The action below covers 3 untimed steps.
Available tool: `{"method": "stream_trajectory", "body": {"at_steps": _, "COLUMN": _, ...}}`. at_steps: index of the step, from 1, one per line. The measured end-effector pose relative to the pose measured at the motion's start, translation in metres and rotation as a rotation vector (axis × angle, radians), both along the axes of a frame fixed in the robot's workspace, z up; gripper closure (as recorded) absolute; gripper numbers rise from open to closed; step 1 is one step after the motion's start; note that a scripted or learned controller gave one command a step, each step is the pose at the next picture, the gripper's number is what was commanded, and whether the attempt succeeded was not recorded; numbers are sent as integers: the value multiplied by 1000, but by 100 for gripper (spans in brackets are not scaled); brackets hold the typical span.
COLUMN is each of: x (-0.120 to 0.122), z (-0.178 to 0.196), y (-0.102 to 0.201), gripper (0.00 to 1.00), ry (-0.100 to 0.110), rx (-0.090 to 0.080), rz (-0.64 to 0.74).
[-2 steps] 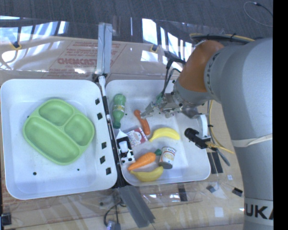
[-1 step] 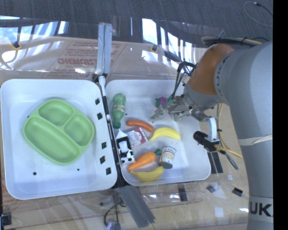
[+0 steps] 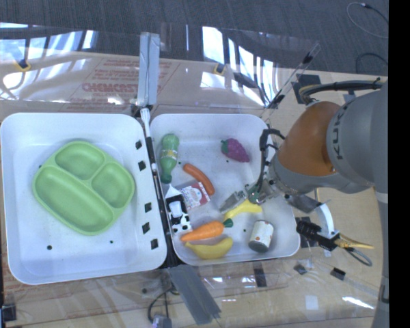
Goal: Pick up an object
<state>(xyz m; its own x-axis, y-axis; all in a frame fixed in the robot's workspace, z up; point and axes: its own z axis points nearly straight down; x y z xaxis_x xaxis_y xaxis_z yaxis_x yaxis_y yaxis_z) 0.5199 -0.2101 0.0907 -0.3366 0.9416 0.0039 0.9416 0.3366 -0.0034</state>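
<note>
The gripper (image 3: 249,198) sits low in the right bin (image 3: 212,123), near its right wall, fingers narrow and seemingly touching the yellow corn piece (image 3: 240,210), though nothing is clearly held. Next comes closing and lifting; the can (image 3: 261,236) crowds it, with open floor toward the purple eggplant (image 3: 235,149).

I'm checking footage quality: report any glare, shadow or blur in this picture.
Camera view: bright window glare streaks the clear sheet behind the bins; lighting inside the right bin is even, with soft shadows; the claw near the yellow toy looks slightly soft, fine detail lost.
</note>
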Motion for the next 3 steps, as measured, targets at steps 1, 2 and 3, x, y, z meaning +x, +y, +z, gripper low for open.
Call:
{"method": "stream_trajectory", "body": {"at_steps": 1, "x": 1, "z": 9, "y": 0, "gripper": 100, "ry": 1, "rx": 0, "rz": 5}}
{"method": "stream_trajectory", "body": {"at_steps": 2, "x": 1, "z": 9, "y": 0, "gripper": 0, "ry": 1, "rx": 0, "rz": 5}}
{"method": "stream_trajectory", "body": {"at_steps": 3, "x": 58, "z": 16, "y": 0, "gripper": 0, "ry": -3, "rx": -2, "rz": 69}}
